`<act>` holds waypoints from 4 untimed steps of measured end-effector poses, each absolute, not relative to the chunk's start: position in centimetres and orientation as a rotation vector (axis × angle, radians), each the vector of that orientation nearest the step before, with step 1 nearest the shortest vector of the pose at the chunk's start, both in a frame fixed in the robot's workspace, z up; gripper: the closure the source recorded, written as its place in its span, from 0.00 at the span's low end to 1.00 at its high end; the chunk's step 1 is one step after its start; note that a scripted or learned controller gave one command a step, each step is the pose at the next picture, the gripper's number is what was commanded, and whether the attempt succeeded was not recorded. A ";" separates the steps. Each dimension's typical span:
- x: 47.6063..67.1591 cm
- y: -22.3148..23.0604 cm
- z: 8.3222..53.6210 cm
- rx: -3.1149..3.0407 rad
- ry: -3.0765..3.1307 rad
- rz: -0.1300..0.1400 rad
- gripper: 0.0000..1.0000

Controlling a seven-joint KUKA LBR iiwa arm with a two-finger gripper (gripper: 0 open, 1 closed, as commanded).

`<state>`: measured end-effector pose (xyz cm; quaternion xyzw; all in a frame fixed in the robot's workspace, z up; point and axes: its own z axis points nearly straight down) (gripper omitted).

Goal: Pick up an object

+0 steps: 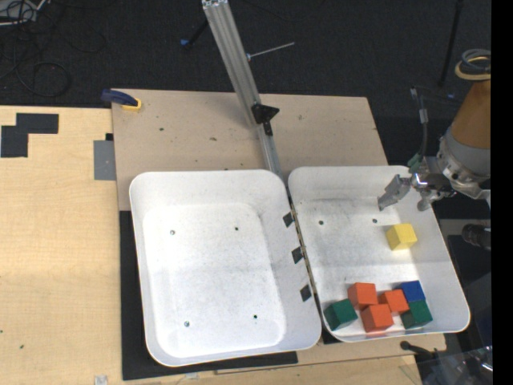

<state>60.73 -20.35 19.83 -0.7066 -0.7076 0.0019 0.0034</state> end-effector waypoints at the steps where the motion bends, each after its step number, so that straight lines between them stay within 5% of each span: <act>1: 61.1 -20.5 13.5 -2.217 -2.216 0.007 0.00; 2: 61.2 -20.6 14.9 -2.222 -2.217 0.002 1.00; 4: 62.7 -20.3 25.5 -2.221 -2.227 -0.003 1.00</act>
